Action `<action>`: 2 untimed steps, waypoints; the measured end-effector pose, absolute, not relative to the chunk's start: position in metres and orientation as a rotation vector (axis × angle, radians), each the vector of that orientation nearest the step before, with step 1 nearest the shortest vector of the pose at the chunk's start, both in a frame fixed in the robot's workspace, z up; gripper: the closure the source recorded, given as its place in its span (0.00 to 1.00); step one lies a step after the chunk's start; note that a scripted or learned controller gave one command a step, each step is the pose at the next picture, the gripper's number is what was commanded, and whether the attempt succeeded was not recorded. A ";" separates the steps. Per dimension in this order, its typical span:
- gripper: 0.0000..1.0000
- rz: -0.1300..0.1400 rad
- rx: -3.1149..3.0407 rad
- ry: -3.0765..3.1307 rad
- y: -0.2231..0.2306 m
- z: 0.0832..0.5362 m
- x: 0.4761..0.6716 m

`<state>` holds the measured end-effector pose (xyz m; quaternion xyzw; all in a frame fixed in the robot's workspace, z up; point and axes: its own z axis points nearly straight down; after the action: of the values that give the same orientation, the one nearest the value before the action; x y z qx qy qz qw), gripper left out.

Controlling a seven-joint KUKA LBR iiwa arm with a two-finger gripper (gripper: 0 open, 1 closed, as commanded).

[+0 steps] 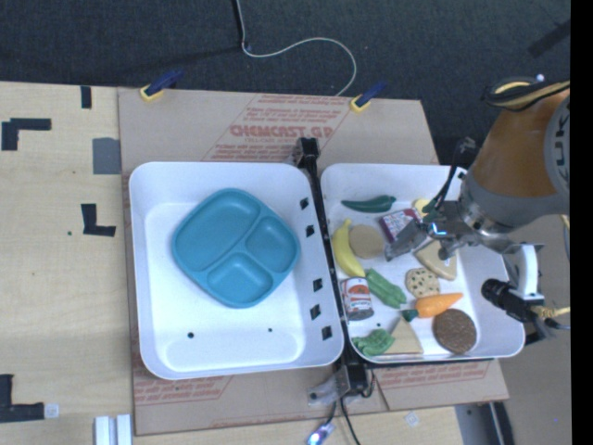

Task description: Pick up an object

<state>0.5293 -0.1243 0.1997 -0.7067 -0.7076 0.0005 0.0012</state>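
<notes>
Dark carpet [389, 26] lies behind a pale wooden bench [56, 276].

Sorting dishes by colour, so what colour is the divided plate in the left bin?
Light blue; the divided plate shows best in the camera view.

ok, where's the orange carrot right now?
The orange plastic carrot lies in the right-hand white bin, toward its near right side, just above the round brown patty and below the chocolate-chip cookie.

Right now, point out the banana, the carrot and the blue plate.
banana [346, 250]: camera view, middle of its yellow curve, left side of the right bin.
carrot [437, 304]: camera view, middle of its orange body.
blue plate [235, 247]: camera view, ridge between its compartments, in the left bin.
</notes>
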 end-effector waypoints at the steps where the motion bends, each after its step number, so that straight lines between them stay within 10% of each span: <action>1: 0.00 0.002 -2.216 -2.220 -0.088 0.215 0.482; 2: 1.00 0.003 -2.217 -2.220 -0.089 0.224 0.483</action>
<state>0.4830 -0.0894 0.2239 -0.7065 -0.7077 0.0010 0.0020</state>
